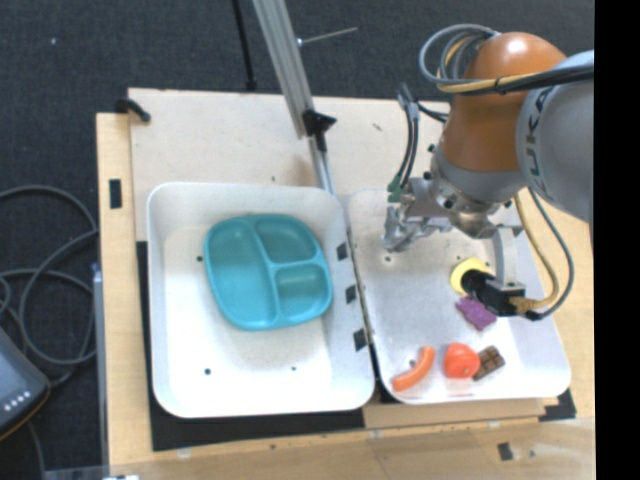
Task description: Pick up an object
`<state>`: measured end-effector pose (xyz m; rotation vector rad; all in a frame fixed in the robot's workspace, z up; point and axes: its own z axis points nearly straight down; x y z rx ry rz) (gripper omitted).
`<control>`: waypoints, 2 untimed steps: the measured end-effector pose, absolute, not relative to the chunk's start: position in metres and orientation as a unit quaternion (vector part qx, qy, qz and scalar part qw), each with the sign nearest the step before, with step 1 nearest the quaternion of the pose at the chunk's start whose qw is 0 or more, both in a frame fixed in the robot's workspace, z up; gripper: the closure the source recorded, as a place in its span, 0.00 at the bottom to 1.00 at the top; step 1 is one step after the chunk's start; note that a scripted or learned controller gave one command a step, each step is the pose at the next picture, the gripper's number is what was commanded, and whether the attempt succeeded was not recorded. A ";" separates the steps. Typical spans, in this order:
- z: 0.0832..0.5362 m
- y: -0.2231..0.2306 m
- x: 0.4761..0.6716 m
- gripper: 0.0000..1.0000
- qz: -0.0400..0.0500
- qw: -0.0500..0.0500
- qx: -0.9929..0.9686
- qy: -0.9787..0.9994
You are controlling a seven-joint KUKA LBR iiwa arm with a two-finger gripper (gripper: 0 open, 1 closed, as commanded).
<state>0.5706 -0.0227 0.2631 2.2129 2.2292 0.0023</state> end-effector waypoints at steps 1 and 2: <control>0.259 0.024 0.602 1.00 0.001 0.001 0.705 0.710; 0.264 0.076 0.623 1.00 0.001 0.000 0.704 0.710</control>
